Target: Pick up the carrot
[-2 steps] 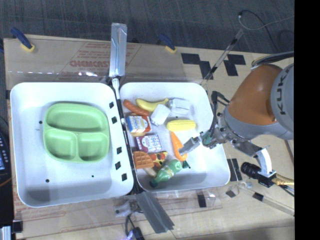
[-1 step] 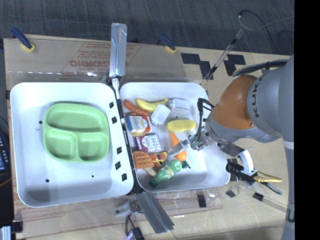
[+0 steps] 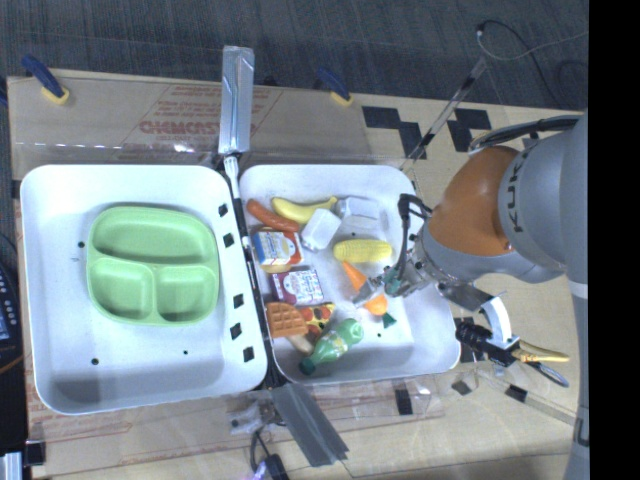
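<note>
Dark carpet surrounds a cardboard-topped tabletop (image 3: 120,118) that carries two shallow white bins side by side. Seen from the camera view, the left bin (image 3: 50,298) holds a green divided tray (image 3: 155,263). The right bin (image 3: 425,343) is crowded with toy food: a banana (image 3: 300,208), a corn cob (image 3: 363,252), a white block (image 3: 320,229), a red sausage (image 3: 272,215), two small printed cartons (image 3: 290,268), a waffle (image 3: 286,320) and a green bottle (image 3: 333,342) lying on its side.

The carrot (image 3: 357,276) lies near the middle of the right bin, just below the corn cob, a small orange wedge pointing up-left. A second orange bit with a green end (image 3: 378,307) sits just beside it, lower right; whether that belongs to the carrot or is a separate piece cannot be told.

The arm reaches in from the right, its orange band above the bin's right wall, and the tool (image 3: 385,286) is down inside the bin, right next to the carrot. Its tip is small and blurred against the clutter, so I cannot tell how it is set, nor whether it has anything in it.

By my reading, the step in hand is the approach and grasp; the lift is not yet done. The next move probably calls for settling squarely over the carrot, clear of the corn cob and cartons, then gripping it alone before rising.
</note>
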`<state>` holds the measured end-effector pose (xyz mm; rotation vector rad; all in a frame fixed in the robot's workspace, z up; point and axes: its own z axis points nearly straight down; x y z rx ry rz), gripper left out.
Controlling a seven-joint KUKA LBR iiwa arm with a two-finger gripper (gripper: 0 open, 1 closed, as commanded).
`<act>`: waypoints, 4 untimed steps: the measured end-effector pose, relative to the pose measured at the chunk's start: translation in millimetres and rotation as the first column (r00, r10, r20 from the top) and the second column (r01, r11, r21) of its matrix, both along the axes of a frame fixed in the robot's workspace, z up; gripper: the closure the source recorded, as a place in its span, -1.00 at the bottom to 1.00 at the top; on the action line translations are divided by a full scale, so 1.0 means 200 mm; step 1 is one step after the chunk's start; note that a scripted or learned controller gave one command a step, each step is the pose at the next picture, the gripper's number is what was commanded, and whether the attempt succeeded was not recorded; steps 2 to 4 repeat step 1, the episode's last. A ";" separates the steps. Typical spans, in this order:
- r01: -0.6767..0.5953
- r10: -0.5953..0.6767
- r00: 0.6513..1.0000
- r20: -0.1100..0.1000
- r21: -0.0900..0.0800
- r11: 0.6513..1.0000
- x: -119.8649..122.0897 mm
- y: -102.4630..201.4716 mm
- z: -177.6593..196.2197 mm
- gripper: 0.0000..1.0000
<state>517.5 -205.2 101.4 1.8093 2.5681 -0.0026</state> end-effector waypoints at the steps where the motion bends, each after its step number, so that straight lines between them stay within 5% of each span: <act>1: 0.033 -0.033 0.999 0.001 0.001 0.999 0.01 0.35 0.46 1.00; 4: 0.033 -0.033 0.999 0.001 0.001 0.999 0.01 0.35 0.46 1.00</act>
